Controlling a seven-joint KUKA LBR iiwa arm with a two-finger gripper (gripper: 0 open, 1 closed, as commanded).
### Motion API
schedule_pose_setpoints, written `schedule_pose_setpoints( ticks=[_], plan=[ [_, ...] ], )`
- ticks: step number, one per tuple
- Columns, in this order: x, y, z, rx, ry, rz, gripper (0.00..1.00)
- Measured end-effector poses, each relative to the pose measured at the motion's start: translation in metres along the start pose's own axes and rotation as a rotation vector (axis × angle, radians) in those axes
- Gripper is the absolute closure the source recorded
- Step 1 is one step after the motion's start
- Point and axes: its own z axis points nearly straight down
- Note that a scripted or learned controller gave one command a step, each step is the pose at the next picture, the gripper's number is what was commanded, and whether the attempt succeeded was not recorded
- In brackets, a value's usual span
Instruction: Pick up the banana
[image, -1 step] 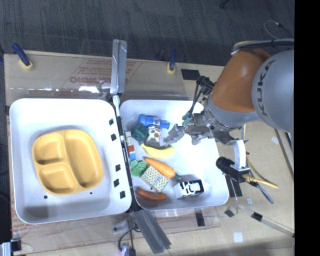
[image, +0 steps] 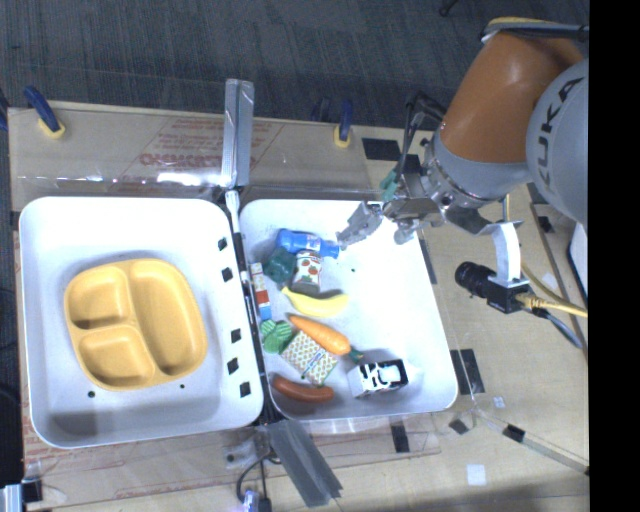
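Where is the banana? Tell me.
The banana lies in the right bin, left of its centre, just above the carrot and below a small can.

The grey arm (image: 545, 100) enters from the right edge of the view, its orange band bulging broad and rounded above the wrist. From the wrist the gripper (image: 378, 222) points down and to the left, held at a slant. Its two pale fingers (image: 358, 226) stand parted, with nothing between them.
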Motion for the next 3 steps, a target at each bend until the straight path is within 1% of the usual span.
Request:
schedule_pose_setpoints(
  ticks=[1, 2, 3],
  plan=[
    [0.001, -0.020, 0.196, 0.006, 0.001, 0.076, 0.00],
    [-0.006, 0.022, 0.221, 0.003, 0.000, 0.116, 0.00],
    [-0.006, 0.022, 0.213, 0.007, 0.000, 0.112, 1.00]
  ],
)
